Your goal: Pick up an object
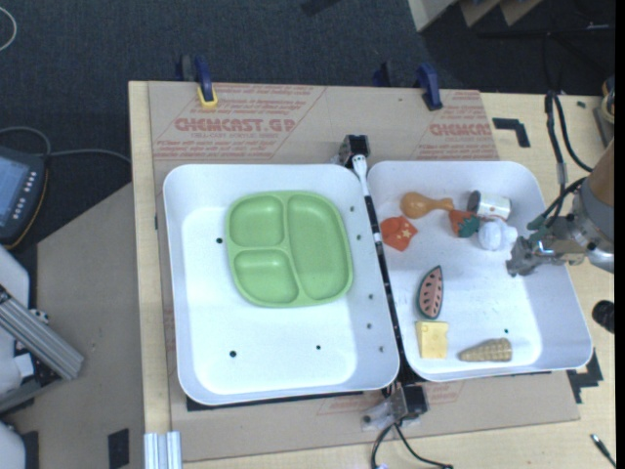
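End effector (522, 259) sits over the right bin (557, 345), near its right wall, low over the white floor; whether it's open or closed can't be told from this angle, and nothing is visibly held. Closest candidates lie to its upper left: a small white lump (495, 234) just beside it, then a teal-and-orange piece (465, 223) and a white cylinder with a dark end (487, 205), cylinder's long axis roughly left-right in view. Further left, an orange gourd-shaped toy (426, 203), long axis left-right, neck pointing right. Red piece (396, 232) sits by the bin divider. Watermelon slice (431, 292) is well left and slightly below, long axis near vertical in view. Yellow block (433, 339) and cone (485, 352) lie below-left, cone axis left-right, tip pointing left. Judgement: white lump is the shortest reach, a small shift up-left. Green divided plate (290, 248) in the left bin (195, 360) is well apart, not a likely target.
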Controlling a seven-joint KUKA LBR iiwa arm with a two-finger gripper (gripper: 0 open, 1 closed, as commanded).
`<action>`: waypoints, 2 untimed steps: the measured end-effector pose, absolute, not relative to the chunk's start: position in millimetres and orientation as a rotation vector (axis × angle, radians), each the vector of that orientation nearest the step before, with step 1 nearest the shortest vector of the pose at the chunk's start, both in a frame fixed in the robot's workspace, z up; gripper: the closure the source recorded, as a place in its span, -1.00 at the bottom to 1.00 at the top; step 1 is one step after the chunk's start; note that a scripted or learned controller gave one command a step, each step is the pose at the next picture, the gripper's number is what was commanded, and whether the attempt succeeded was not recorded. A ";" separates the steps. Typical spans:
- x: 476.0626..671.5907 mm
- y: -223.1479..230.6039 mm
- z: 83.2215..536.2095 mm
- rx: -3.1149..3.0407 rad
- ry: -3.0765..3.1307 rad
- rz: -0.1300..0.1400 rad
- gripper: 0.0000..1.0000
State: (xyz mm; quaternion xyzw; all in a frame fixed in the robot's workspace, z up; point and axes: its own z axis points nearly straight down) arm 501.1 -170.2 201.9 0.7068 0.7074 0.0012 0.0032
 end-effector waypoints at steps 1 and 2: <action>502.2 -170.4 226.2 2.216 2.219 0.003 1.00; 499.1 -125.3 218.9 2.219 2.229 0.000 1.00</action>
